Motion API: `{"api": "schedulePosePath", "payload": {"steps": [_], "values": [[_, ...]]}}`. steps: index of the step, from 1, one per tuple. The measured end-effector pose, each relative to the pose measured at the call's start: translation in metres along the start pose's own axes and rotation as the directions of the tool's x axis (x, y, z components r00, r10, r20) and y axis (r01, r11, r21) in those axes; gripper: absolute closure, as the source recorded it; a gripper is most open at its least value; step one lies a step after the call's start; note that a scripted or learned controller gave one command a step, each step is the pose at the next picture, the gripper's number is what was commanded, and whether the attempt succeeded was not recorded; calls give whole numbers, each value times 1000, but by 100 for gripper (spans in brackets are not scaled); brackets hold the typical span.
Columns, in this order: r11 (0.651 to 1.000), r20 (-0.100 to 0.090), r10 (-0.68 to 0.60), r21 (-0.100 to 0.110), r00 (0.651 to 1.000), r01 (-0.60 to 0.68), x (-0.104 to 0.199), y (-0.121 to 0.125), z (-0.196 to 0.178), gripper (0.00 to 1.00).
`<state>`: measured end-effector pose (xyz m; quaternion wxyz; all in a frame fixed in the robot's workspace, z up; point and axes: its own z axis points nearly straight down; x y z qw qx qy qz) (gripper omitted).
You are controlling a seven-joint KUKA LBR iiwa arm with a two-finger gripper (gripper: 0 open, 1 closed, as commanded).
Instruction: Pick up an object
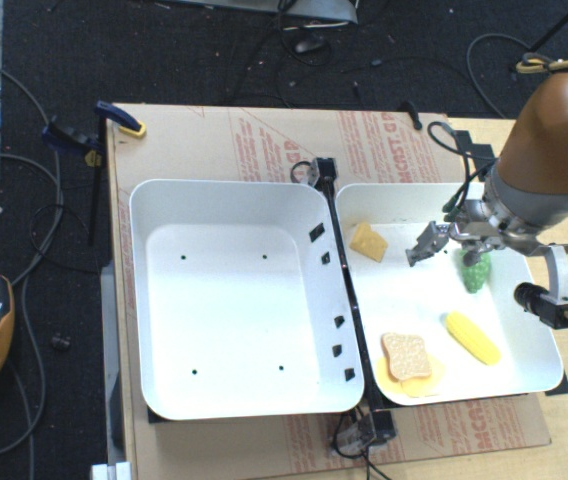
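The right bin [524, 268] holds several items. A yellow wedge [368, 241] lies near its far left corner. A green lumpy object [476, 274] sits right of the middle, a yellow corn-like piece [472, 338] lies toward the front, and a slice of bread on a yellow disc [407, 358] rests at the front left. My gripper [450, 252] hovers over the middle of this bin, open. Its left finger [424, 247] points toward the wedge, and its right finger sits just above the green object. Nothing is between the fingers.
The left bin [164, 218] stands beside it, split off by a black divider rail [336, 268]. A blue and yellow clamp [119, 118] sits at the board's far left corner. Cables trail across the dark floor around the bench.
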<state>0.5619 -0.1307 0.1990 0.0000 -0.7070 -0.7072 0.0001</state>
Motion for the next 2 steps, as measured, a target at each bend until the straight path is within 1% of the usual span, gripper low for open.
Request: {"api": "schedulePosePath", "payload": {"steps": [1,2], "values": [[1000,-1,-1,2,1000,1,36,-53,2,0],[1000,0,0,0,1000,0,35,-52,-8,100]]}}
